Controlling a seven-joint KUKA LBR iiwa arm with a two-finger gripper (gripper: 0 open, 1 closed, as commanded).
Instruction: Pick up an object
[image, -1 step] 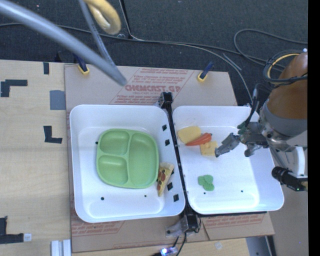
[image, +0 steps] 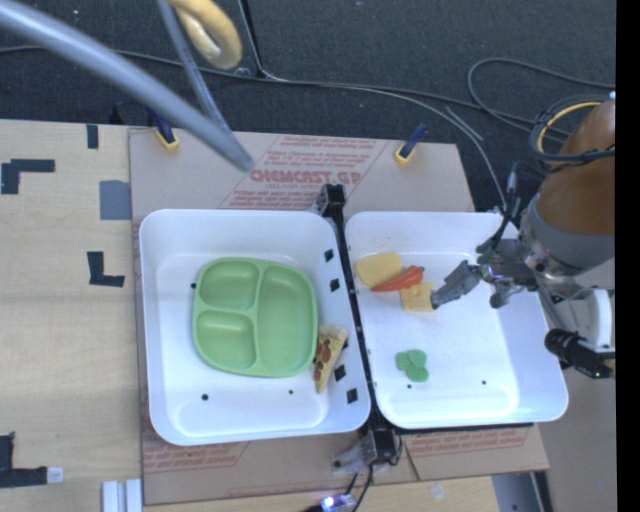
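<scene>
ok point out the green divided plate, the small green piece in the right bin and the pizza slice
green divided plate (image: 255, 317), camera view, on the ridge between its compartments
small green piece (image: 411, 365), camera view, on its middle
pizza slice (image: 327, 356), camera view, on its topped face, beside the plate's right edge

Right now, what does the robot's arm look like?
The arm is chunky and rounded: grey, with a shiny orange band above the wrist. Black cables loop around the top. It ends in a dark grey metal gripper, thin and pointy, with a bit of green near its base.
</scene>
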